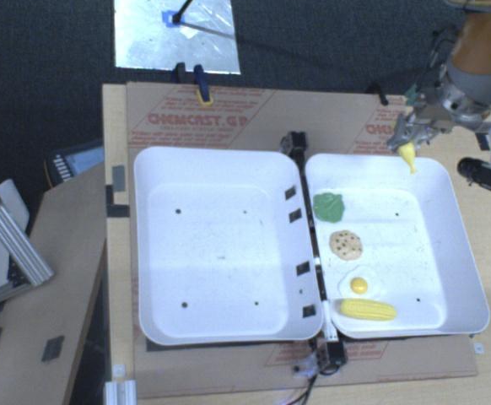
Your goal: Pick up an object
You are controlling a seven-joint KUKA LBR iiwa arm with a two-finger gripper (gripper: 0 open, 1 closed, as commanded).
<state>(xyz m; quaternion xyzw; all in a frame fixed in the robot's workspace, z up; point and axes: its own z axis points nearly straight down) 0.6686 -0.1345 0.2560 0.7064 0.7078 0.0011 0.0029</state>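
Above the far rim of the right bin, the claw grips a small yellow object lifted clear, while a green leaf, cookie, fried egg and corn cob lie inside.

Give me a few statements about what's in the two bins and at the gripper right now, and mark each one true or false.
1. The green leafy piece lies in the right bin. True.
2. The cookie sits in the left bin. False: it is in the right bin, just below the green piece.
3. The corn cob lies near the right bin's front edge. True.
4. A small yellow item hangs at the gripper, above the right bin's far rim. True.
5. The fried egg lies against the right bin's right wall. False: it lies near the divider, just above the corn.
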